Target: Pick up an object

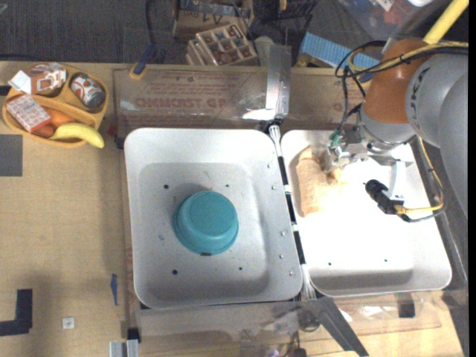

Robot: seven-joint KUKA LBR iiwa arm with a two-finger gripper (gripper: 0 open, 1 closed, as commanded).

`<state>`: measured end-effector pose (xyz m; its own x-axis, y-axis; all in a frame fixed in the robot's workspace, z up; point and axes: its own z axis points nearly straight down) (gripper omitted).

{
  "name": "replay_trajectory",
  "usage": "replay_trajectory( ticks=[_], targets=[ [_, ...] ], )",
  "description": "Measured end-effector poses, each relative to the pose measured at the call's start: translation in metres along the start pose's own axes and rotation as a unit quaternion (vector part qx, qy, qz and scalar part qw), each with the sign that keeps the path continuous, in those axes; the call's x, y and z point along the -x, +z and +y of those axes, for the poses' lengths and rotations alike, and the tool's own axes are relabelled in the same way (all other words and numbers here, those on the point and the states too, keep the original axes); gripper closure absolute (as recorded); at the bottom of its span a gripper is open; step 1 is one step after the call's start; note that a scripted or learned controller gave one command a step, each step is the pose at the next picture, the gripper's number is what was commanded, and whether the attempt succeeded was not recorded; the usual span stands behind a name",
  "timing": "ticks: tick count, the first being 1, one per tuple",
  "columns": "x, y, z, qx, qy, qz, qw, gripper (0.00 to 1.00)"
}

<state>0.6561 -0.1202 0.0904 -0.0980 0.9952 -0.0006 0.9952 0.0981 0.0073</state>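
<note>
Camera view: claw [332, 160] low in right white bin [416, 274], touching tan bread-like slab [311, 186]; grip state can't tell. Teal round plastic bowl [207, 222] upside down in left white bin [149, 274].

A yellow tray [22, 121] sits at the far left of the bench, holding a banana [79, 133], an orange fruit [46, 129] and small packaged goods. Beyond the bins, a long cardboard strip [190, 100] lies across, with a wooden crate [222, 44] farther back.

The grey arm [435, 95] reaches in from the right, its end effector [332, 162] lowered.
</note>
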Motion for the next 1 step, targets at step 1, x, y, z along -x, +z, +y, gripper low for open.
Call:
replay_trajectory(
  ticks=[1],
  targets=[
    [-0.029, -0.1081, 0.015, -0.001, -0.123, 0.0, 0.9924, 1.0]
  ],
)
